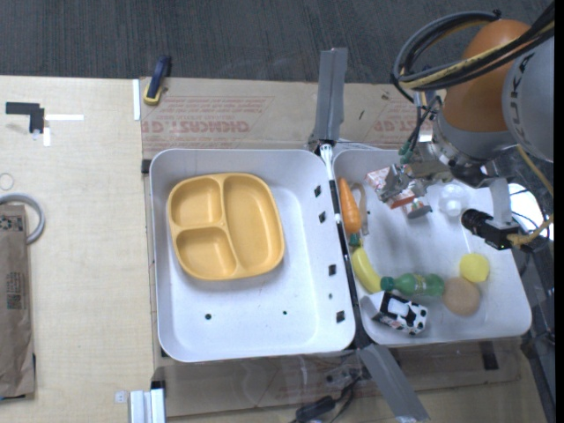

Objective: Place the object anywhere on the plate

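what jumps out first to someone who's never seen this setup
The yellow divided plate stands out most, lying alone in the left white bin. Next comes the grey arm with its orange band, reaching in over the right bin with its gripper near the far edge. Below it lie small items: a carrot, a banana, a green bottle and a black-and-white toy cow.
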You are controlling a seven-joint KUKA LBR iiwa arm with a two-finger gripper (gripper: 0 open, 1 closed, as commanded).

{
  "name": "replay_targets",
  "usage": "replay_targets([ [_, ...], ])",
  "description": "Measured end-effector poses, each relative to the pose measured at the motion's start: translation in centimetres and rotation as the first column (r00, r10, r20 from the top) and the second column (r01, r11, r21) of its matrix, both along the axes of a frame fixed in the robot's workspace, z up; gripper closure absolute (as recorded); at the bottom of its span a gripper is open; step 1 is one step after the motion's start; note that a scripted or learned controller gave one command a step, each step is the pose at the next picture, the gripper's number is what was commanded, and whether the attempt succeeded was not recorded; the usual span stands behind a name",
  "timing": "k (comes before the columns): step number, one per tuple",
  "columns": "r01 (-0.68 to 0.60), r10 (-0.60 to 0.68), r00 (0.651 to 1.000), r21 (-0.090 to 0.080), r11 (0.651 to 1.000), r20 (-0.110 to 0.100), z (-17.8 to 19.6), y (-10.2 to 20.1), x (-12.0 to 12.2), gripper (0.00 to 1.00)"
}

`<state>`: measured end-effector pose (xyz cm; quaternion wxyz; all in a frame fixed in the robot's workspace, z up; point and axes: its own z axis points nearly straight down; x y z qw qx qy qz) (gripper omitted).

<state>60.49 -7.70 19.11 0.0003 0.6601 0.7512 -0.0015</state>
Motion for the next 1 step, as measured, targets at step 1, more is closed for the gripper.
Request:
replay_targets([
  [1,0.0,0.0,1.0,0.0,1.0,0.0,0.01,-0.01,0.0,0.0],
])
